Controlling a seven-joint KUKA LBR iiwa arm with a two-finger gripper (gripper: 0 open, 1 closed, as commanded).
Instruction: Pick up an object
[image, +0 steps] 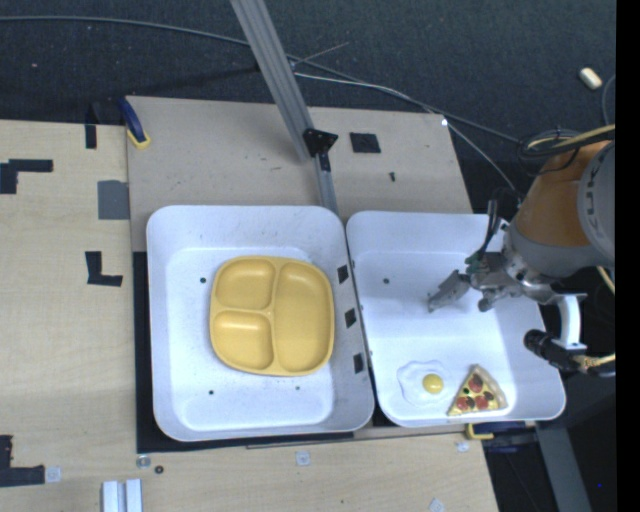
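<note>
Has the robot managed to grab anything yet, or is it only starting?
Nothing looks picked up yet. The end effector hangs over the right white bin. The toy fried egg and toy pizza slice lie in that bin's near corner, the yellow divided plate in the left bin.

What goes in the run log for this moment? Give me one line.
gripper: over right bin, nothing seen held | fried egg, pizza slice: near edge of right bin | yellow plate: left bin

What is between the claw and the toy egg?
Nothing but bare white bin floor. In the camera view the claw hangs above the right bin, and the egg lies nearer the front, beside the pizza slice.
</note>
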